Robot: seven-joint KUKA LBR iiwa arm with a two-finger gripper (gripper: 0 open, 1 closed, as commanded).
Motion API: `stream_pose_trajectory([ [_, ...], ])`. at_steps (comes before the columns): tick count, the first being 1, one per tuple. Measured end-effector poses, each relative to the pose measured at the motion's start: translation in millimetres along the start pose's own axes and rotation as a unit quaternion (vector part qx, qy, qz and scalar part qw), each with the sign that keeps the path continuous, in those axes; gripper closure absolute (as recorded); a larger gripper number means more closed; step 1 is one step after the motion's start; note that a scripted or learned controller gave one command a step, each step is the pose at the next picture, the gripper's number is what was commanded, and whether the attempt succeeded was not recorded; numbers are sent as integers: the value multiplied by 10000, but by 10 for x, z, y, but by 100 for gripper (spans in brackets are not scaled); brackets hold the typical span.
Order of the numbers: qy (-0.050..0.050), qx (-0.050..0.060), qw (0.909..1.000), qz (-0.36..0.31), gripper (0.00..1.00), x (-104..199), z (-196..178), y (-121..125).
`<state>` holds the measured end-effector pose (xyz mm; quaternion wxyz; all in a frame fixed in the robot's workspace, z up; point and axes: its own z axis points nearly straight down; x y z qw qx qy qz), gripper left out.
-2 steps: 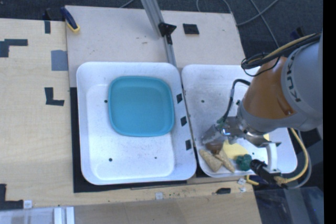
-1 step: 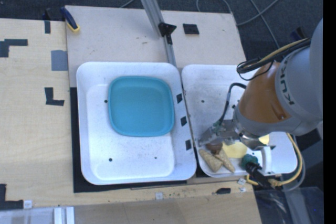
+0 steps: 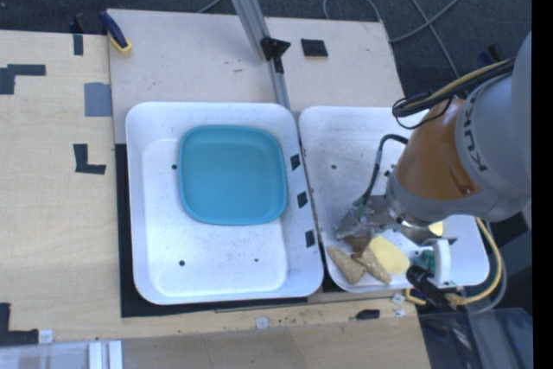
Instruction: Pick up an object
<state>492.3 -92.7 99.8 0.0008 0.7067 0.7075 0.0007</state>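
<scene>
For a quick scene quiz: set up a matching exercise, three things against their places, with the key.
Things:
1. blue plate
2. yellow block
3. gripper

Places:
A. low in the right bin, beside tan pieces
B. lying flat in the left bin
C. above the objects in the right bin's lower part

Pairs: 1-B, 2-A, 3-C

One fixed camera looks down aslant on both bins [image 3: 147,212].

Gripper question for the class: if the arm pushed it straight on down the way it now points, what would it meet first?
Most likely the small pile in the right bin: the gripper sits just above the tan piece and yellow block. Depth is unclear, so it may already touch them.
</scene>
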Motion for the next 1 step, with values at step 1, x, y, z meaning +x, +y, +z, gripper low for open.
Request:
stream_pose_trajectory([
  [1,-1,-2,10000,3,100,7,-435,-54],
])
